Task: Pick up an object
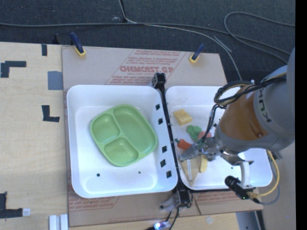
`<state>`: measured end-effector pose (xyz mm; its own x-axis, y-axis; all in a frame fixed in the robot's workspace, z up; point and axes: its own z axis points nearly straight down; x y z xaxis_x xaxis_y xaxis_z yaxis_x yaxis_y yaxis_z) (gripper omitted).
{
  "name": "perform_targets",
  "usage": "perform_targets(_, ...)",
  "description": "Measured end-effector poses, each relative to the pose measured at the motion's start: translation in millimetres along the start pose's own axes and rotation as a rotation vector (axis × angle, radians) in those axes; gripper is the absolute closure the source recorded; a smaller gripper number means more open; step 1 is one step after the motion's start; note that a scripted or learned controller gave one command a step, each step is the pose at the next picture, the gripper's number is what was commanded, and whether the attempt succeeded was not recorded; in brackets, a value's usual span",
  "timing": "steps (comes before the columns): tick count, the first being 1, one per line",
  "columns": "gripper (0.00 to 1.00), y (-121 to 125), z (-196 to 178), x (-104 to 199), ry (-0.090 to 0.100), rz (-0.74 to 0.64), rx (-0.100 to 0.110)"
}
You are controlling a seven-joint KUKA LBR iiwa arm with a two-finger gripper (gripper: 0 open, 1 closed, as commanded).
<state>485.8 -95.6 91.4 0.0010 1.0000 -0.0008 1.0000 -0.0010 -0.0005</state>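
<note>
Dark carpet [201,4] runs across the top of my feed, with thin black cables [158,25] trailing over it. Below that sits the pale wooden bench [29,143], marked here and there with black tape, and on it a brown cardboard sheet [144,66] held by two blue-and-yellow clamps [76,44]. Red print on the cardboard reads what looks like "CHEMCAST GP"; the smaller lines around it are too blurred for me to read.

Two shallow white plastic bins lie side by side on the cardboard, touching along a black divider. I see a light green three-compartment plastic tray [123,134] lying flat in the left bin [76,176]. In the right bin [261,176] is a small cluster of toy food: a pale yellow cheese-like block [182,117] toward the far side, a small green leafy piece [194,131] just beside it, an orange-red piece [183,143] below that, and a cream-coloured elongated piece [188,169] near the bin's front wall.

My grey arm with its orange band [244,121] comes in from the right and bends steeply down over the right bin, black hoses looping above the wrist. The two-finger gripper [200,150] sits low among the toy pieces, between the green piece and the cream one. From this angle I cannot tell how far the jaws stand apart or whether anything lies between them.
</note>
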Motion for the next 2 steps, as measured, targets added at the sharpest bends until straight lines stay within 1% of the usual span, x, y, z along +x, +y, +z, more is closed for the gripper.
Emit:
perform_targets(1,1.00,3,-13,2,0.001,-0.003,-0.009)
perform_targets(2,1.00,2,-73,-5,0.000,-0.002,-0.004)
